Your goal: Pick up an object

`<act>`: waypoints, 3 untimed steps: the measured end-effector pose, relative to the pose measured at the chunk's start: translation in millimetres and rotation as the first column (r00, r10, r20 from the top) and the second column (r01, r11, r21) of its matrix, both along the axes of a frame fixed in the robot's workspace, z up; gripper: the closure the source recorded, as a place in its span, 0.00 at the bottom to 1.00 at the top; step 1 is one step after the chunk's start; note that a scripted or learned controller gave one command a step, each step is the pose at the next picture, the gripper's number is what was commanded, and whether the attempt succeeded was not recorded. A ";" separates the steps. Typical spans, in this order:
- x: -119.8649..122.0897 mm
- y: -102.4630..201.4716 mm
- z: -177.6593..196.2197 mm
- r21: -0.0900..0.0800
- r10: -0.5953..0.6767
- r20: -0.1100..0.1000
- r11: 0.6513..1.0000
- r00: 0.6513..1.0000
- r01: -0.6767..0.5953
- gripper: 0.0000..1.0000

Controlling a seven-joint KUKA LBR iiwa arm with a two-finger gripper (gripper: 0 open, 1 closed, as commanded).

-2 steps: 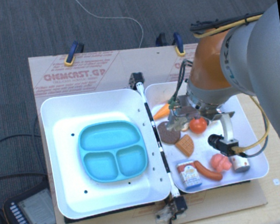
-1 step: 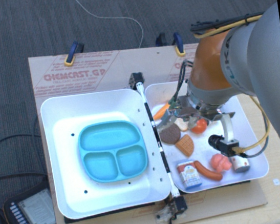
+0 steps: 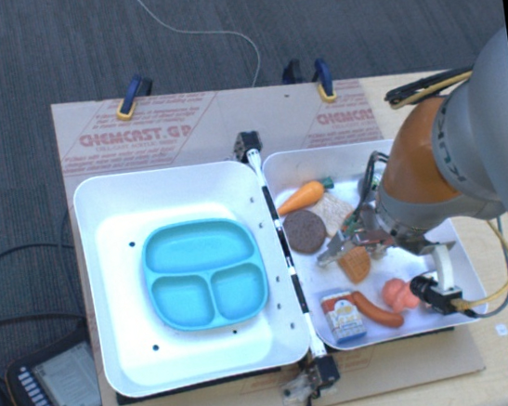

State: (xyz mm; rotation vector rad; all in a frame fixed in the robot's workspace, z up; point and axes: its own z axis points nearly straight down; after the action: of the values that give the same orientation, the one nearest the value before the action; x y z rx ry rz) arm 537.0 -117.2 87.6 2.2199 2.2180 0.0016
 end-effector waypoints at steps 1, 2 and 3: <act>0.9 0.0 10.6 -0.001 0.000 0.003 1.000 1.000 0.000 1.00; -46.0 64.7 96.8 0.002 0.002 -0.004 1.000 1.000 -0.002 1.00; -53.0 127.2 117.2 0.002 0.002 -0.004 1.000 1.000 -0.002 1.00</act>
State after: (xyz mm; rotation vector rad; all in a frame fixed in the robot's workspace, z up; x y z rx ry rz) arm 484.0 10.0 204.7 2.2204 2.2231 -0.0004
